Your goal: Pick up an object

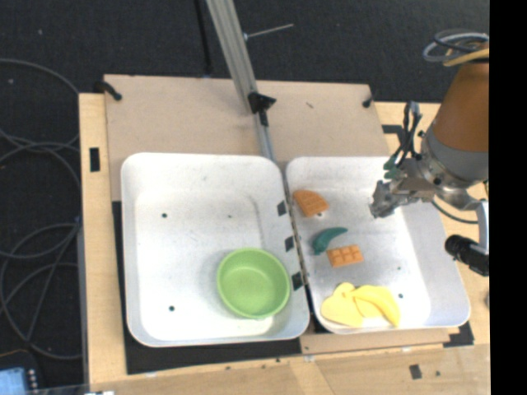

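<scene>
Nothing is lifted yet: the grey two-finger gripper (pixel 382 204) hangs over the right white bin (pixel 436 299), grip state impossible to tell, while the orange waffle-like block (pixel 345 256), teal curved piece (pixel 328 238) and yellow bananas (pixel 361 305) lie on its floor.

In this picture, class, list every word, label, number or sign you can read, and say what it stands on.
None: no readable text appears anywhere.
The green bowl, yellow item, orange pieces and teal piece bear no print.
The white bins carry only dark specks.
</scene>
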### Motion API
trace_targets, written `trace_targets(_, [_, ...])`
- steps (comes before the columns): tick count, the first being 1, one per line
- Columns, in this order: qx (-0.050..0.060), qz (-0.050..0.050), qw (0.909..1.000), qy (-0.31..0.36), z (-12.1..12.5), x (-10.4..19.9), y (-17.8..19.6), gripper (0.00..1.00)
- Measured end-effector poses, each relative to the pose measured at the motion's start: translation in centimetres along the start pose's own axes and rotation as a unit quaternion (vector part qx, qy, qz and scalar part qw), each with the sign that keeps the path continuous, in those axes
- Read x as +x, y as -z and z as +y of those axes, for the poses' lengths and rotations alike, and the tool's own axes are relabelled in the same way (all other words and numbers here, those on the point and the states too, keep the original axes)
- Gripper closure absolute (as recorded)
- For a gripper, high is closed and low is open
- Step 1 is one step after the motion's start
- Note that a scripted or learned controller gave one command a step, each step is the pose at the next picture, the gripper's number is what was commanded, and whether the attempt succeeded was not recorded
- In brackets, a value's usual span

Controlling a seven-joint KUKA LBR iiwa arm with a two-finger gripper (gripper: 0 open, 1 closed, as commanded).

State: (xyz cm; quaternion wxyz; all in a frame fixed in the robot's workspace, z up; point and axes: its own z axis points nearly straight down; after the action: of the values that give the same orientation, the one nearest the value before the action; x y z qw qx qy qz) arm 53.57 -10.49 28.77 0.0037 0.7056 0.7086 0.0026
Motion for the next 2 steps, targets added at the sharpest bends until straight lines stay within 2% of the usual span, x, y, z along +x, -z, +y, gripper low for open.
trace_targets(2, [0.004, 0.0, 1.0, 0.0, 4.8, 7.4, -2.2, 1.0])
